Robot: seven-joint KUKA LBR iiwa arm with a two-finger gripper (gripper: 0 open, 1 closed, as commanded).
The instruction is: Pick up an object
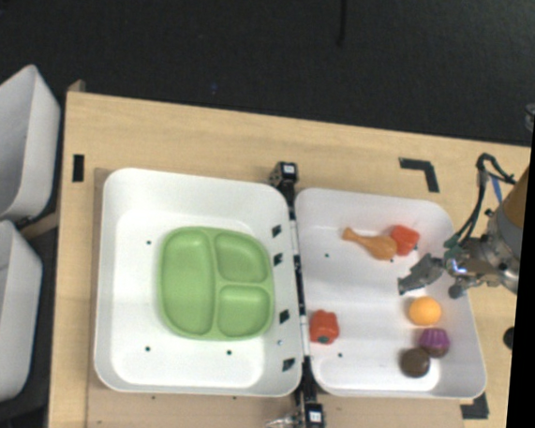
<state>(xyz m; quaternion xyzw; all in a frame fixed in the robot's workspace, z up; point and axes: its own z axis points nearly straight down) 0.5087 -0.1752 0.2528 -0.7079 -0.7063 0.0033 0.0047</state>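
1. Step: approach. The gripper (428,274) hangs over the right bin (357,358), near its right wall, and nothing sits between its fingers, so no pick has been made yet.
2. Hand state: the two fingers look spread apart, one dark finger reaching left toward bin centre, the other by the wrist. It holds nothing.
3. Nearest candidate: the orange ball (425,312), just below the gripper and apart from it. The task names no particular object, so any of these would count.
4. Other things in the right bin: a chicken drumstick toy (368,241) at the top, touching a red pepper toy (404,237); a second red piece, maybe a pepper or tomato (323,327), at the left wall; a purple fruit (435,341) just under the ball; a dark brown round thing (414,362) just beside the purple one.
5. Next move, my guess: shift a bit down-frame, centre the open fingers over the ball, descend, close. Risk: a round ball can roll out of the pinch, and the purple fruit is close by.
6. Counts: two white bins; six objects in the right bin (one ball, one drumstick, two red pieces, one purple, one brown).
7. Left bin (115,335): one green divided plate (215,282) with three compartments, sitting in the middle.
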